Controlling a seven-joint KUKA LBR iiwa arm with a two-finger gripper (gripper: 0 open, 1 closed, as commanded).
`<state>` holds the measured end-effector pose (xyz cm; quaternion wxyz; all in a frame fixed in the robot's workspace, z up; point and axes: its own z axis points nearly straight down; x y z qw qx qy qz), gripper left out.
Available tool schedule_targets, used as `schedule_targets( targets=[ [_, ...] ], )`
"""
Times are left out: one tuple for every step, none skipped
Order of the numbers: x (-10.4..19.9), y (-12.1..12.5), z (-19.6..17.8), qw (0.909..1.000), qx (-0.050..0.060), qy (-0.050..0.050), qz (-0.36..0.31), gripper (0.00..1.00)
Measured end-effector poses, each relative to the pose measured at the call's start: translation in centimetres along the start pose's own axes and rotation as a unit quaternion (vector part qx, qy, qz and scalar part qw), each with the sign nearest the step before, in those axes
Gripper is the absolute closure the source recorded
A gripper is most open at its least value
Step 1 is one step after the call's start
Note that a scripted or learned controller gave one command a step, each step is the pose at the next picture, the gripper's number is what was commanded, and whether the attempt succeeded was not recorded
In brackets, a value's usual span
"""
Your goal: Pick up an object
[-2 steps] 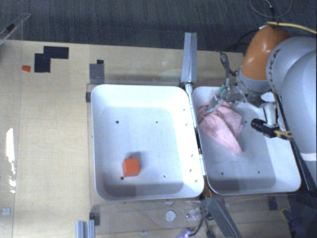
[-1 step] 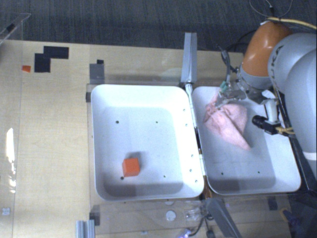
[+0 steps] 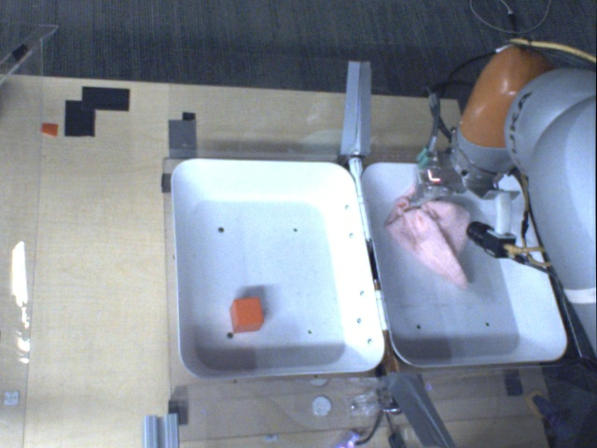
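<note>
Tabletop (image 3: 93, 278): pale wood surface spanning the whole view below a dark ribbed strip at the top; it bears both bins side by side; black angular markers and one tiny orange marker sit near its upper left corner

Arm (image 3: 560, 157): grey and bulky, reaching in from the right edge; an orange band (image 3: 499, 96) wraps it above the wrist; thin cables loop over the orange part and trail down its side

Left bin (image 3: 270, 194): shallow, white, with rounded corners; its floor is dotted with a few small dark holes; it holds the orange block toward its lower left

Right bin (image 3: 485, 343): shallow, white, touching the left bin along a grey metal divider that runs up between them; it holds the pink cloth in its upper half

Pink cloth (image 3: 434, 236): soft, crumpled, pale pink; it lies stretched on a slant from the upper middle of the right bin down toward the bin's centre; its upper end sits right under the end effector

End effector (image 3: 437, 177): poised at the upper end of the pink cloth, at the top of the right bin; whether it is apart, together or clamped on the cloth, I cannot tell

Orange block (image 3: 247, 315): small, cube-like, resting alone on the left bin's floor, well apart from the arm
</note>
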<state>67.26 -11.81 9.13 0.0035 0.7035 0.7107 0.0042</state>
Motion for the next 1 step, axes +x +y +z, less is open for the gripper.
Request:
schedule_targets(
  targets=[
    [3.84,-0.01,-9.55,0.992,0.0,-0.001,-0.126,1.0]
  ],
)
